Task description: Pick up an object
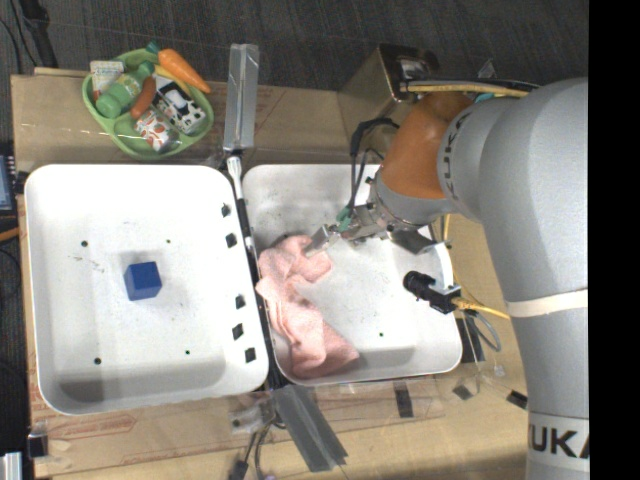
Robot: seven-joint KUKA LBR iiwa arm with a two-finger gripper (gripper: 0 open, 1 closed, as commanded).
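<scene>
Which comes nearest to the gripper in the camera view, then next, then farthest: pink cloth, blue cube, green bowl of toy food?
1. Pink cloth, right bin, at the gripper.
2. Blue cube, left bin.
3. Green bowl, beyond the left bin, top left.

You were looking down on a brown counter [300, 108] set over a dark grey ribbed floor [300, 8]. A green bowl [110, 128] of toy food sat at its far left corner, and a grey metal bar [240, 93] stood just beside that. Cables [25, 13] ran across the floor at the upper left. Light fell evenly, with soft shadows.
</scene>
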